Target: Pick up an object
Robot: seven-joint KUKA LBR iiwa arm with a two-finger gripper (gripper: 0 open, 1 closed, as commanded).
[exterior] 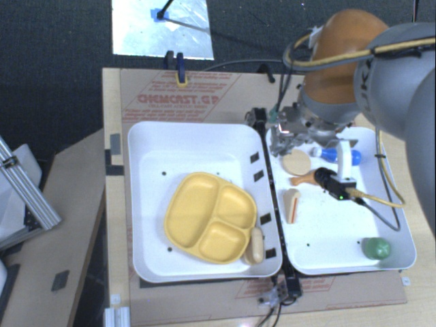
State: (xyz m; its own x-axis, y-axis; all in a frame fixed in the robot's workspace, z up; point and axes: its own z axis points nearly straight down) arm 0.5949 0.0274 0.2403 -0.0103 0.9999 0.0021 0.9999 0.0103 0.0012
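Two bins on the surface; I've got the claw point(283, 142) low over the right bin's point(402, 240) near-left corner, just above the round tan disc point(296, 162), likely my pick. Can't tell its grip state. Yellow tray point(208, 216) fills the left bin point(146, 182).

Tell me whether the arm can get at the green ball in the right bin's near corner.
Probably yes. The green ball sits alone near the right bin corner, nothing over it; the gripper is at the bin's far side. The close rim may crowd a grasp.
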